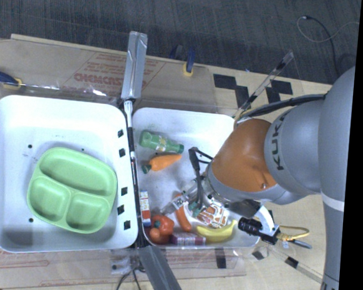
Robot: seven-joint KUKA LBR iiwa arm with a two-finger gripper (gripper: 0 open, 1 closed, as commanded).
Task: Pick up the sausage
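Far left of the jaws, a green sectioned plate (71,190) lies alone in the left bin (7,134), well apart from the work. Nearer, in the right bin (190,118), a green bottle (160,143) and a carrot (162,163) lie up and left of the jaws, and a tomato (161,226) sits just down-left. The gripper (195,203) hangs low over the crowded front corner, probably because the sausage (183,220), a small reddish piece, lies just below the jaws, beside a banana (215,232). Whether the jaws are spread or pressed together, I cannot tell; nothing shows between them.
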